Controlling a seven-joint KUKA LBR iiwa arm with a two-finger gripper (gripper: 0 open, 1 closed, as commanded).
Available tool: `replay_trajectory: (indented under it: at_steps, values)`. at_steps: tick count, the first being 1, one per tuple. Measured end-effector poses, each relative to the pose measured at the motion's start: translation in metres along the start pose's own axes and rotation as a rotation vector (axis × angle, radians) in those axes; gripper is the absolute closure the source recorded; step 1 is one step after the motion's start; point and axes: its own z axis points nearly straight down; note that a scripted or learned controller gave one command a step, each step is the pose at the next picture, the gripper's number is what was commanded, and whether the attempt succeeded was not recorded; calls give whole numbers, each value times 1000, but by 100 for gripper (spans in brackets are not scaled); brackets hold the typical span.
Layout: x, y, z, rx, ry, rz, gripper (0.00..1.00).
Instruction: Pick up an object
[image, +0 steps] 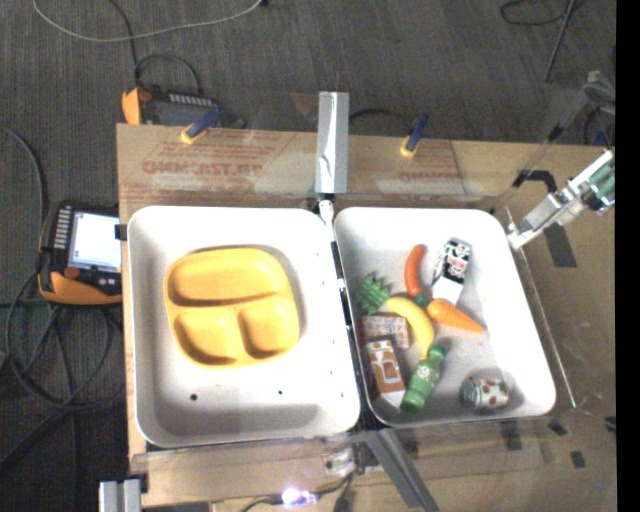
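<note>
Bench on dark carpet carries two white bins side by side. Left bin (150, 400): yellow sectioned tray (235, 305). Right bin (530, 345): toy food cluster, banana (413, 315), carrot (458, 317), green bottle (424, 380), milk carton (454, 265), all resting in bin. We see gripper (525, 232) at upper right, outside right bin rim, well apart from objects. Jaw state: we cannot tell. We judge pick not yet begun; approach, descent, grasp all left.
</note>
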Motion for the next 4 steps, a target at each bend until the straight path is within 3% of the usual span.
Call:
replay_trajectory:
  at_steps: [1,2,3,4]
  values:
    - [24,-4,92,2,3,26,0]
    - [12,-26,165,0,3,-150,0]
    - [13,56,301,2,6,-125,0]
    - [71,48,252,3,5,87,0]
